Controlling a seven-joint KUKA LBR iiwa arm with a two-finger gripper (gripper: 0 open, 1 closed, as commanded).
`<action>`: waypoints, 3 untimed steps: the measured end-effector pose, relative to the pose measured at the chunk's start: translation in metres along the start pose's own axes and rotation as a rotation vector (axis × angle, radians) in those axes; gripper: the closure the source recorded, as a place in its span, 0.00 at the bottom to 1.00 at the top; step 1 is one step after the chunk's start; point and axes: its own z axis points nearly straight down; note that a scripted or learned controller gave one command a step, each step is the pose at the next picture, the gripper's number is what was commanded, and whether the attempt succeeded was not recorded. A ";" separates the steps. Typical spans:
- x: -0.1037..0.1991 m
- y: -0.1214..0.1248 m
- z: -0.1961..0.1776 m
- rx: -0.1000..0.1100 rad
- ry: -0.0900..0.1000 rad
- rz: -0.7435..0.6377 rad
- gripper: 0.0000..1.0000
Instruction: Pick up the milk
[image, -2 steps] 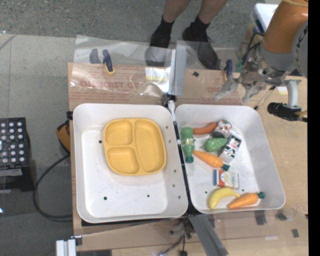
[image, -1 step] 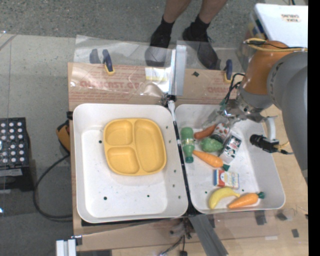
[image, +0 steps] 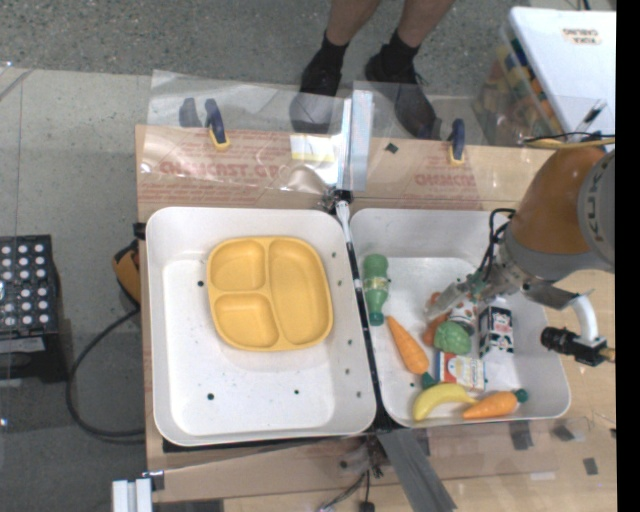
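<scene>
Bins sit side by side on my bench; the left bin (image: 180, 400) holds a yellow divided plate (image: 270, 293), three compartments, lying flat toward the bin's far half, nothing in any of them; the bare white floor around it shows a few small dark specks.

The right bin (image: 545, 395) is the crowded one; just inside its left wall a green bottle (image: 375, 288) lies lengthwise, cap toward the far side; next to it, nearer the camera, an orange carrot (image: 407, 345) lies at a slant; along the near wall a yellow banana (image: 441, 399) curves, its tip touching a second carrot (image: 491, 405) with a green top at its right end; between these and the middle of the bin a small red-and-white carton (image: 463, 371) lies flat, with a green leafy vegetable (image: 452, 337) just beyond it.

The milk (image: 497, 332), a small white carton with dark print, stands just right of that vegetable, near the bin's middle, resting on the floor of the bin.

My gripper (image: 472, 293) hangs low over the bin, just beyond the milk and the vegetable, reaching in from the right; whether it is spread or closed I cannot tell, and nothing is plainly caught in it; my orange band (image: 550, 205) sits above the bin's far right corner.
</scene>
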 end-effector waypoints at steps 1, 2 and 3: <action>-0.021 -0.044 0.003 -0.001 0.000 0.086 0.00; -0.023 -0.042 -0.011 -0.011 -0.005 0.088 1.00; -0.023 -0.042 -0.011 -0.010 -0.004 0.088 0.00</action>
